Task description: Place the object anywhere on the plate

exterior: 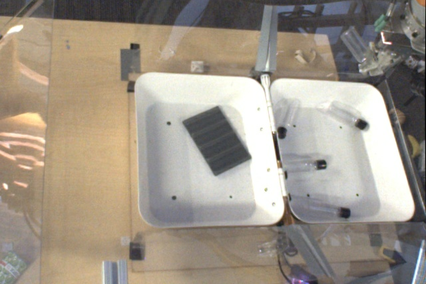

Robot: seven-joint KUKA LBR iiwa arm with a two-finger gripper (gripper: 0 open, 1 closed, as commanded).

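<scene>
A dark grey ribbed plate (pixel 217 140) lies flat and turned at an angle in the middle of the left white bin (pixel 154 209). Several clear tubes with black caps lie in the right white bin (pixel 393 209): one at the back right (pixel 346 114), one near the middle (pixel 307 163), one at the front (pixel 327 210) and one by the left wall (pixel 286 118). My gripper (pixel 386 50) hangs at the view's top right, beyond the right bin's back corner, well away from the tubes and the plate.
A metal rail (pixel 267 40) runs back from the seam between the two bins. Small black brackets (pixel 133 58) stand on the wooden bench near the left bin's corners. A clear panel covers the bench's left side.
</scene>
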